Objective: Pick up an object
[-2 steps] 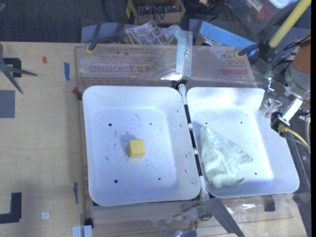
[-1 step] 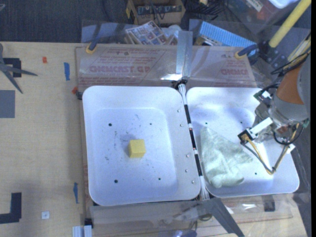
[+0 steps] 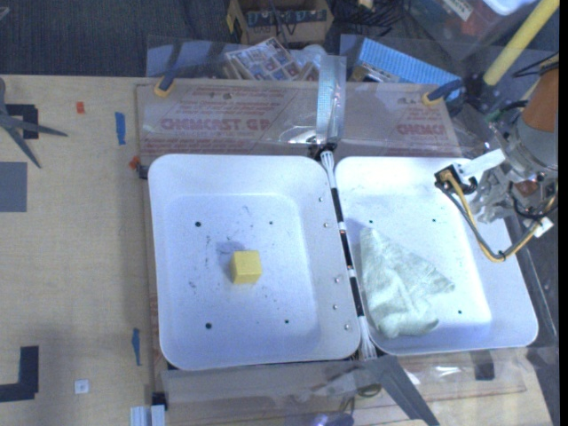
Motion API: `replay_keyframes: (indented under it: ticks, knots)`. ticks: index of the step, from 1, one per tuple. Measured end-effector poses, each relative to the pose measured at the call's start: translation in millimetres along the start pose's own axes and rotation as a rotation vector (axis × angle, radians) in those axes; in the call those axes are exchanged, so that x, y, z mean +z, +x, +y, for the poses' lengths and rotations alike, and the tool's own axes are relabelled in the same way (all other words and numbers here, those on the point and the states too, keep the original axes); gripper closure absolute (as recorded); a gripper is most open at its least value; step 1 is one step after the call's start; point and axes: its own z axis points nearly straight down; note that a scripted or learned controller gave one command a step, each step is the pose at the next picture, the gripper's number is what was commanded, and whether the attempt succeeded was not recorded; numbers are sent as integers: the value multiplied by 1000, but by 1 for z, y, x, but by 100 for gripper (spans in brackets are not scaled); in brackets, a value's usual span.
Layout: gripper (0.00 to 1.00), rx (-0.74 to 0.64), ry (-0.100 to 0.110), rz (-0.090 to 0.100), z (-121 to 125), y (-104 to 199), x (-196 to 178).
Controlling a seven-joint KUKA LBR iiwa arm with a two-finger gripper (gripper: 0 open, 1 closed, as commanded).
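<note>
A small yellow block (image 3: 246, 266) lies near the middle of the left bin (image 3: 177, 185). A crumpled white cloth (image 3: 399, 282) rests in the right bin (image 3: 417, 180), against its left wall and toward the front. My gripper (image 3: 493, 195) hovers over the right bin's far right edge, well to the right of and behind the cloth. A yellow cable loops below the gripper.
Clear plastic panels (image 3: 293, 118) stand behind both bins. A metal divider strip (image 3: 342, 238) runs between the bins. Boxes and clutter sit beyond the bench at the top. The wooden bench (image 3: 71, 264) stretches out to the left.
</note>
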Motion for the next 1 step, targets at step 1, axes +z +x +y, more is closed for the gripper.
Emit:
replay_keyframes:
  ticks: [1]
  knots:
    - [100,194,3,-3,19,-50,36]
